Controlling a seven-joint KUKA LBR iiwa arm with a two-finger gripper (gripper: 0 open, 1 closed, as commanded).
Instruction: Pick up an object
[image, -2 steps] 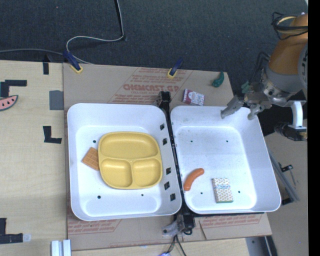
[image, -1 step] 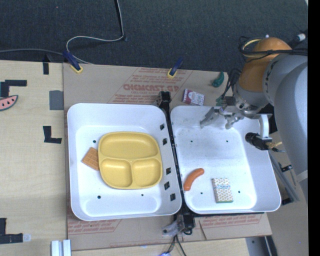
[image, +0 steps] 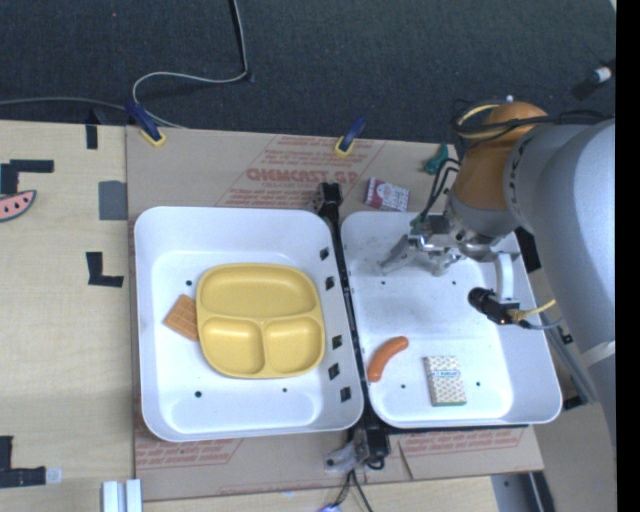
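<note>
Reaching in from the right, arm (image: 560, 200) bending over the right bin (image: 520, 385), orange band (image: 495, 165) sitting above the wrist. Hanging low over the bin's far part, gripper (image: 395, 258) pointing left toward the divider between the bins. Tapering to a thin point there, fingers looking close together with nothing between them, though too small to be sure; tip hovering at or just above the white floor, contact impossible to judge.

Lying in the near part of the right bin, sausage (image: 387, 357) slanting, well apart from the gripper. Lying flat just to its right, card box (image: 445, 380), not touching the sausage.

Sitting in the left bin (image: 165, 400), yellow tray (image: 262, 319) with three compartments, upright. Peeking out from under the tray's left edge, cracker (image: 181, 317).

Resting on brown cardboard (image: 260, 175) with red print, both bins side by side. Lying on the cardboard beyond the right bin, small packet (image: 386, 194). Gripping the cardboard's far edge, yellow clamps (image: 350, 138). Showing at the left, pale wooden bench (image: 60, 330) with black tape marks; running beyond it, dark carpet (image: 350, 50) with a cable (image: 195, 75) looping across.
</note>
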